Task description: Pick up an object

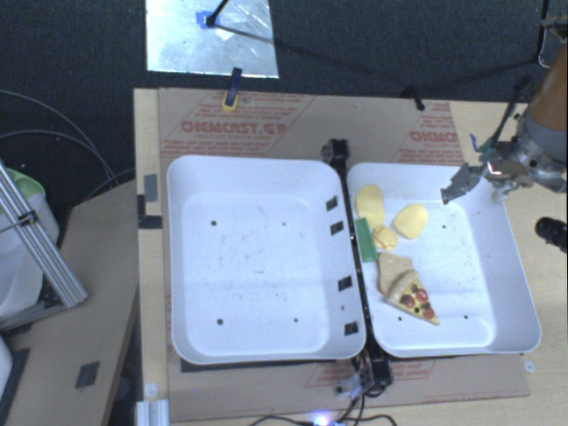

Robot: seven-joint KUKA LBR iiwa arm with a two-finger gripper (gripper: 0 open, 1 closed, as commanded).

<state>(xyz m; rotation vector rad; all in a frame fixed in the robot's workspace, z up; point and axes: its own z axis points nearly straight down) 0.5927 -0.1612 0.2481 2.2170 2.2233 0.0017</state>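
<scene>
Along the left wall of the right bin [510, 264] you have a cluster of toy food: largest is the pizza slice [415, 299], lying toward the near edge, flat and probably light, stiff plastic, so pinch it across its narrow width. Above it sit a tall yellow piece [370, 204] and a rounded yellow piece [410, 221], likely smooth and slippery; take them across the middle. Smallest is a yellow chunk [385, 237] between them. The pincer [463, 185] hovers over the bin's far right corner; whether it is spread you cannot tell.
</scene>
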